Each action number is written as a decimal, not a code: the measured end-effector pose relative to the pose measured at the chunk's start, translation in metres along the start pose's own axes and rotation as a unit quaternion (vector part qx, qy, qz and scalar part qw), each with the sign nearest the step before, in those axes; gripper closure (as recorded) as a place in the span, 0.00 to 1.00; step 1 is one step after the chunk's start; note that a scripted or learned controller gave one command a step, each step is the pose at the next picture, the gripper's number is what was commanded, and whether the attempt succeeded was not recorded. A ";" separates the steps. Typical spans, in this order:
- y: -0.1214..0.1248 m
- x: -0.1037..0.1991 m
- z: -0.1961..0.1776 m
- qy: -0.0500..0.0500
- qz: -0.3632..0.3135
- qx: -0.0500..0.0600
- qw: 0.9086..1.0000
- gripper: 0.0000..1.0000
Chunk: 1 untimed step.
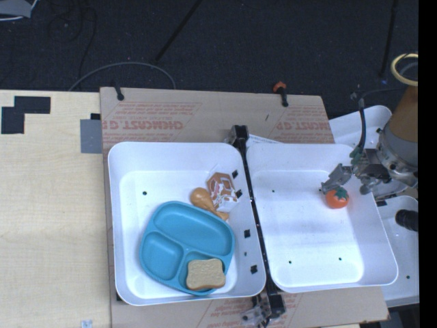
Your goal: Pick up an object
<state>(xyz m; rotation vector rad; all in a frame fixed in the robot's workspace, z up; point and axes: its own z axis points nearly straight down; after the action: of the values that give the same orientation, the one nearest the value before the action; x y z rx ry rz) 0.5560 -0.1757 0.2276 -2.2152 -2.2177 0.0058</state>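
A small orange-red tomato-like toy (336, 198) with a green top lies in the right bin (321, 265), close to its far right corner. My gripper (351, 181) reaches in over that bin's right rim and hangs just above and beside the toy; its grey tip nearly touches the toy's top. Whether the toy is gripped cannot be made out. In the left bin (126, 203) sit a blue divided plate (179, 241) with a slice of bread (205, 273) in one compartment, a tan drumstick-shaped toy (204, 199) and a brown-and-white waffle-like piece (222, 187).
A black divider (251, 217) runs between the two bins. Cardboard (205, 118) lies under them, with a pale wooden bench top (48, 217) to the left. White arm-base parts and cables (403, 210) crowd the right rim.
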 end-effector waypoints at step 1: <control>0.003 -0.001 0.044 0.000 0.001 0.000 1.000 0.00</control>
<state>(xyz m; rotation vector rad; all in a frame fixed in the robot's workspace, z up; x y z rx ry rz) 0.5589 -0.1769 0.1833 -2.2173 -2.2166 0.0055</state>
